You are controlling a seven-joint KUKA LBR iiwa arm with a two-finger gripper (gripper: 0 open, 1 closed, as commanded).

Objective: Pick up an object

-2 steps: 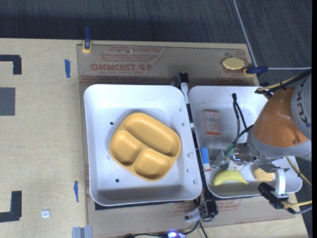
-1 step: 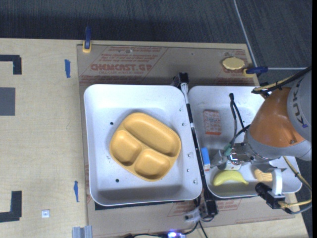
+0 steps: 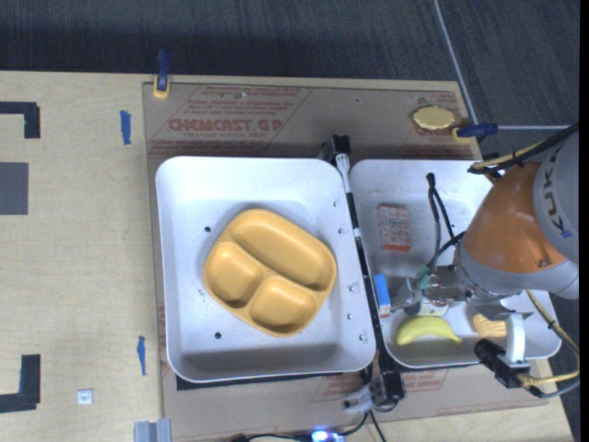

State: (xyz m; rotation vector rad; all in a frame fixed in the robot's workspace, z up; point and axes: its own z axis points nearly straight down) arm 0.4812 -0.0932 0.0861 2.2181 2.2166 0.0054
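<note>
On the counter (image 3: 74, 274) sit two white bins. The left bin (image 3: 184, 191) holds a yellow three-compartment tray (image 3: 269, 271), overturned near its middle. In the right bin (image 3: 405, 178) a yellow banana (image 3: 427, 331) lies near the front edge, with a small blue item (image 3: 382, 290) just to its left and an orange-printed packet (image 3: 394, 226) farther back. The arm's orange band (image 3: 515, 228) hangs over this bin, and the end effector (image 3: 442, 293) sits just above the banana; whether it is released or clenched cannot be told.
</note>
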